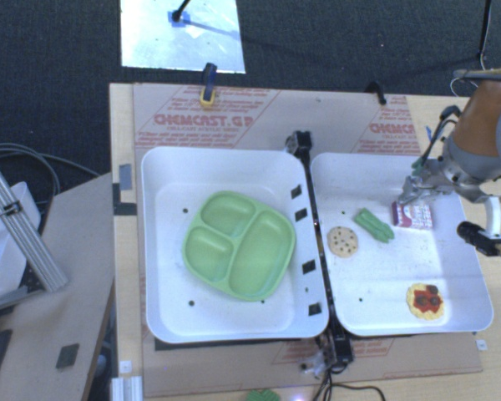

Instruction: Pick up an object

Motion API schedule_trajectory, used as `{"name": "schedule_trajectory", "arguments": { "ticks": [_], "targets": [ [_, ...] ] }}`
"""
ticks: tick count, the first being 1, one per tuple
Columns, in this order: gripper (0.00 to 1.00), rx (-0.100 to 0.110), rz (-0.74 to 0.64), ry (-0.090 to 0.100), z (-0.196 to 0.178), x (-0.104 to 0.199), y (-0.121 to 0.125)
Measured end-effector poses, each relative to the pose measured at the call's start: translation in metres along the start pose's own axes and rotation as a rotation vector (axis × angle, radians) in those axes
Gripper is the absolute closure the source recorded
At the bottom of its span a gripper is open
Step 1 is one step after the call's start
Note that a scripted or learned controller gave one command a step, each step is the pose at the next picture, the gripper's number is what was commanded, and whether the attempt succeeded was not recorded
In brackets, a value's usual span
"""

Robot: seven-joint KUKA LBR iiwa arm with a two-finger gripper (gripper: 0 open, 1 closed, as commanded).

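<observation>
hovering just over the pink packet (412,215), the gripper (419,187) has lifted nothing yet; whether it grips is unclear. left of the packet in the right bin (463,307) lie a green piece (373,225), cookie (342,241) and pizza toy (425,301). the left bin (163,307) holds a green tray (238,246).

Only readable text: red "CHEMCAST GP" lettering printed on the brown protective sheet (234,111) under the two bins. Clearest at the upper left, just above the left bin, with smaller lines below it too fine to make out. Repeated at a slant near the upper right corner, partly cut off by the right bin. Red-and-white packet (412,215) in the right bin carrying some print, too blurry to read.
</observation>
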State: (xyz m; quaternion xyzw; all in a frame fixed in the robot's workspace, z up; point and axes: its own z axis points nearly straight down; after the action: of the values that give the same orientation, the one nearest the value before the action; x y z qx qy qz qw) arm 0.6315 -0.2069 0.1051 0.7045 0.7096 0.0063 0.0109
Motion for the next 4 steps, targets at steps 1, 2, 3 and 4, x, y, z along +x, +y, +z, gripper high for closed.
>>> {"name": "schedule_trajectory", "arguments": {
  "ticks": [1,2,3,4],
  "targets": [
    [0.0,0.002,0.0,0.0,0.001,0.0,-0.001],
    [0.0,0.004,0.002,0.0,0.013,0.0,-0.007],
    [1.0,-0.003,-0.001,0.001,-0.001,0.001,-0.004],
    [0.0,-0.001,-0.001,0.001,0.0,0.001,-0.004]
  ]
}}
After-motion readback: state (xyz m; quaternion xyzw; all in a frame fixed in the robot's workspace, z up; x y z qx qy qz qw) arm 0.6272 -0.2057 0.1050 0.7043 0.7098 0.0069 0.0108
